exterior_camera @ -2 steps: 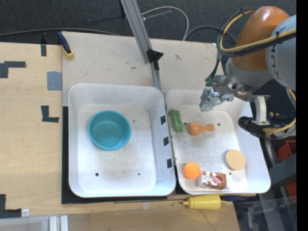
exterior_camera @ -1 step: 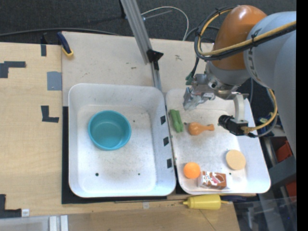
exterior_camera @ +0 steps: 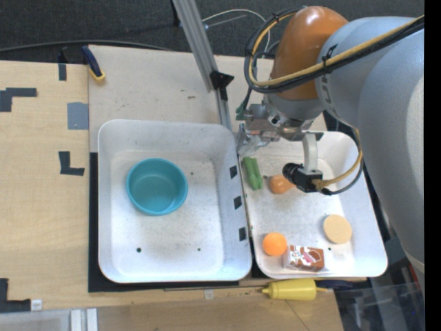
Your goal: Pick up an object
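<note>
My gripper (exterior_camera: 249,143) hangs over the back left corner of the right bin (exterior_camera: 365,254), just behind a green oblong object (exterior_camera: 252,172) that lies along the bin's left wall. A small orange piece (exterior_camera: 279,184) sits a little right of the green object. Toward the bin's front lie an orange ball (exterior_camera: 274,243), a tan disc (exterior_camera: 337,229) and a red-brown packet (exterior_camera: 305,257). The left bin (exterior_camera: 117,254) holds a teal bowl (exterior_camera: 157,186). Nothing shows in the gripper's hold.
A yellow bottle (exterior_camera: 293,289) lies on the bench in front of the right bin. A slanted metal pole (exterior_camera: 200,40) crosses behind the bins. A blue and yellow clamp (exterior_camera: 93,63) sits at the back left. Cables loop around the wrist.
</note>
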{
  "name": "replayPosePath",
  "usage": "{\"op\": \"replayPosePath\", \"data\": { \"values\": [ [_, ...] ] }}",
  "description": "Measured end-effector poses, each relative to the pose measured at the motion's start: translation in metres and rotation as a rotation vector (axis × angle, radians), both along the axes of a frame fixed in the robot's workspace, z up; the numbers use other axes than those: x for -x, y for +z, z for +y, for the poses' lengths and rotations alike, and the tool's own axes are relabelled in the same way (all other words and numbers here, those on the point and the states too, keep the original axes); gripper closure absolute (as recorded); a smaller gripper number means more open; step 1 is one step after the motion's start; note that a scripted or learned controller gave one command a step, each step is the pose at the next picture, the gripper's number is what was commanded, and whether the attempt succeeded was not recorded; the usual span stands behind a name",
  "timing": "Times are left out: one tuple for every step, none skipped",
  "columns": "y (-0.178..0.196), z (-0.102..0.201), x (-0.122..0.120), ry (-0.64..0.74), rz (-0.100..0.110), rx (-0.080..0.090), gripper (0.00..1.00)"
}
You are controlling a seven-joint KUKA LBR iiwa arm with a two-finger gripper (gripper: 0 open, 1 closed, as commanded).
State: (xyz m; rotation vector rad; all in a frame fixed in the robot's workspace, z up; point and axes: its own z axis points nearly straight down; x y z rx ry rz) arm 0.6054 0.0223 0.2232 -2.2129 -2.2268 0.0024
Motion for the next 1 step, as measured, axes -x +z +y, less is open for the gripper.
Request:
{"op": "replayPosePath", "data": {
  "values": [
    [0.0102, 0.0488, -0.0132, 0.001, -0.002, -0.001, 1.00]
  ]
}}
